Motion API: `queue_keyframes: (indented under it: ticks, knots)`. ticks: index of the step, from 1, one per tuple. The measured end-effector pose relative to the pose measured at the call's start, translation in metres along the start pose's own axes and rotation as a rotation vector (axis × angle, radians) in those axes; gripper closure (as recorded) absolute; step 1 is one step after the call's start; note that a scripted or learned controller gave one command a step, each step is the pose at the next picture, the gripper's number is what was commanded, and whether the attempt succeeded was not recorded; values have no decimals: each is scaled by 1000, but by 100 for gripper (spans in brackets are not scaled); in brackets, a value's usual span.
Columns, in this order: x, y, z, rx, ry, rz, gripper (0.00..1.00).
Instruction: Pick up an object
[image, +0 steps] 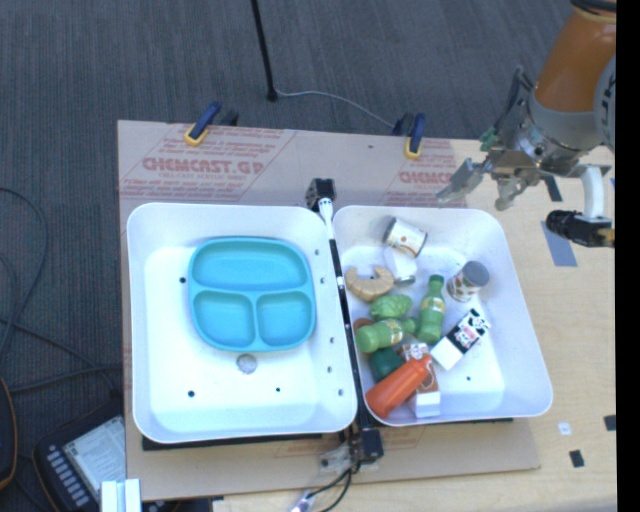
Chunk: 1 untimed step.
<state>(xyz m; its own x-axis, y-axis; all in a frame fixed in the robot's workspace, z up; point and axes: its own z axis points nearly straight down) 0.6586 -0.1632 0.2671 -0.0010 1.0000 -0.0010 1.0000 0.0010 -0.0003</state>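
Front edge, nearest: cardboard sheet under both bins, cable clutter at lower left.

Left bin: blue tray, three compartments, flat at centre; small grey disc just below it. Wide bare floor around both.

Divider: two bin rims touching, black clip at far end.

Right bin: candidates for the pick, crowded toward the left wall. Carrot at front, tilted against the rim; white block touching it. Green pieces bunched above, green bottle upright-ish beside them, croissant near the divider. Can alone at far end; jar and black-and-white carton toward the right, with bare floor beyond.

Gripper: above the far right corner of the right bin, outside the rim, fingers spread, nothing between them.

Step in hand: approach. Best done by choosing an isolated piece, can or jar, with free room on both sides for the fingers; descent straight down, clear of the sloped wall. Cluster by the divider judged poor: pieces touching, rim close, fingers likely to jam.
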Motion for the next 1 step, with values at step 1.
queue_keyframes:
  ticks: [1]
  knots:
    - [-9,-28,148,-5,-2,1,0]
